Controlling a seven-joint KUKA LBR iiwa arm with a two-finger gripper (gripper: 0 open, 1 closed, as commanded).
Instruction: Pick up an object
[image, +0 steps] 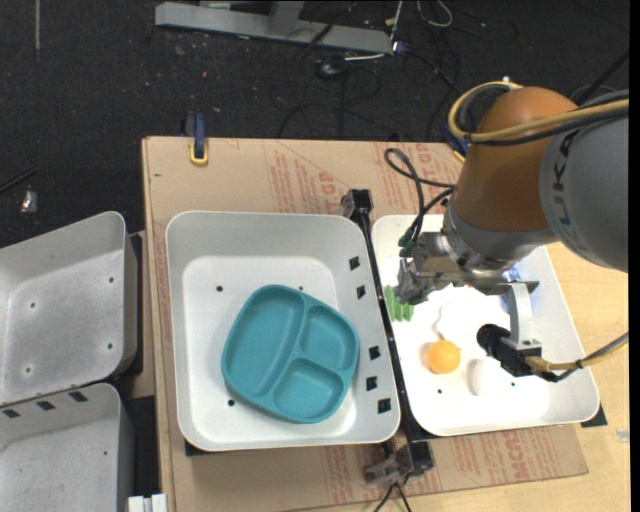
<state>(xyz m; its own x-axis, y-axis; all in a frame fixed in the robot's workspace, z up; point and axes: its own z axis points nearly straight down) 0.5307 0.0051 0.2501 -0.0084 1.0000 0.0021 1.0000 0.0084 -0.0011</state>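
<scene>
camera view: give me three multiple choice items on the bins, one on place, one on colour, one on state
1. Where is the divided plate?
A. left bin
B. right bin
C. on the cardboard

2. What colour is the ball in the right bin?
A. blue
B. orange
C. black

3. How does the plate lie?
A. flat, open side up
B. flipped over
C. propped on its edge

Answers: 1 A, it lies inside the left bin. 2 B, it is plainly orange against the white floor. 3 A, its three compartments face up.

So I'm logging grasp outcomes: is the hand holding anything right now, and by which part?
It cannot be told. The hand sits low over the right bin, beside a green object, its tips hidden under the wrist.
</scene>
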